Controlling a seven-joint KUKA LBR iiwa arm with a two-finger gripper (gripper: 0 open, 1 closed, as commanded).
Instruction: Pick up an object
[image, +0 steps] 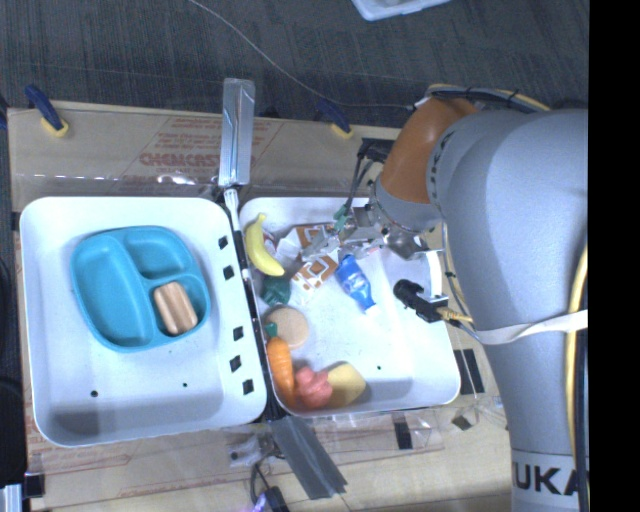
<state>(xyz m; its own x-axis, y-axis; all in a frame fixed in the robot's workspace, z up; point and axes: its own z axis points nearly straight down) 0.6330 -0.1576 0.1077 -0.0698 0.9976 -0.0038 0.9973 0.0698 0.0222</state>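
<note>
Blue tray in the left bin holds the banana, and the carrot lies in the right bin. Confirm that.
Not quite. The blue tray in the left bin holds a brown bun-like piece, not the banana. The banana lies in the right bin, along its left wall. The carrot does lie in the right bin. The camera view shows this.

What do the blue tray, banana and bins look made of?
Blue tray: likely moulded plastic, one flat colour, soft sheen.
Banana: probably plastic toy food, uniform glossy yellow.
Bins: look like thin formed white plastic, rounded corners, smooth walls.
</note>
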